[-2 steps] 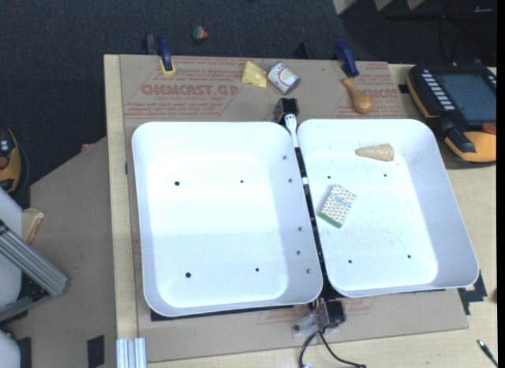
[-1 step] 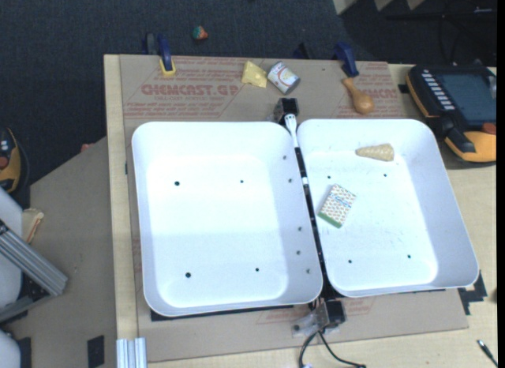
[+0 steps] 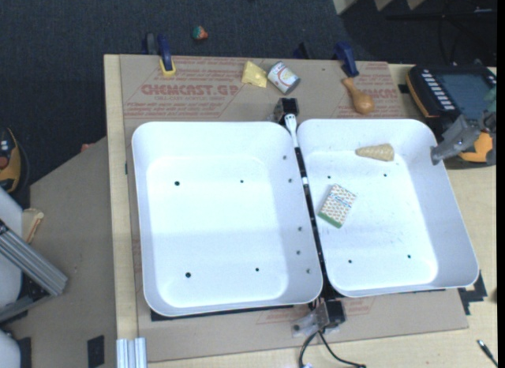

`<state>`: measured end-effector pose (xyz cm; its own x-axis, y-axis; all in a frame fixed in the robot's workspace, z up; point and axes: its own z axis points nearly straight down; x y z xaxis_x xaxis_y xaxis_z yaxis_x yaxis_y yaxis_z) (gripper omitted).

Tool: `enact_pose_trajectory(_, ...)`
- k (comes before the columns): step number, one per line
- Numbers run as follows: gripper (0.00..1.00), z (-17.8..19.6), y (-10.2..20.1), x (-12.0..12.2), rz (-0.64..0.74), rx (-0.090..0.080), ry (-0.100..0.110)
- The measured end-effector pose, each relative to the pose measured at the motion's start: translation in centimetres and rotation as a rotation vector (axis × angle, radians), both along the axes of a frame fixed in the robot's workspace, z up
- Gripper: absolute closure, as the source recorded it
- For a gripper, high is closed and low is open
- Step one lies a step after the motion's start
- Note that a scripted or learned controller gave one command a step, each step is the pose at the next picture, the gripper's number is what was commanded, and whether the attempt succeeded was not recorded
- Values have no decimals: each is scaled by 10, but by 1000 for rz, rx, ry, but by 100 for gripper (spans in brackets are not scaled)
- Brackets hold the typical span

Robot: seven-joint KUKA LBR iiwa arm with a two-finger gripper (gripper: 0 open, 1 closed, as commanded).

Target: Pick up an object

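Note:
The right bin (image 3: 442, 224) holds two things. A small box with a green and white pattern (image 3: 337, 204) lies near its middle left, and a beige cone-shaped piece (image 3: 375, 152) lies near its far wall. At the right bin's far right corner, the grey tip of my gripper (image 3: 447, 147) pokes in from the right edge of the camera view, with a bit of orange behind it. It hangs over the rim, well apart from both objects, and nothing is visible in it.
The left bin (image 3: 150, 200) stands beside the right one. On the board behind the bins lie a yellow wedge (image 3: 254, 75), a small can (image 3: 282, 77) and a wooden pear-shaped piece (image 3: 359, 98). Blue clamps (image 3: 166, 52) hold the board. A dark pendant (image 3: 450, 90) sits at the far right.

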<state>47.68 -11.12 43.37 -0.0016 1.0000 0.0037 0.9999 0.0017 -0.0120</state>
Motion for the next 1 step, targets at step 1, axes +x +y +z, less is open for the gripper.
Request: enact_pose_trajectory(1,100,17,-2,4,-1,-6,-19)
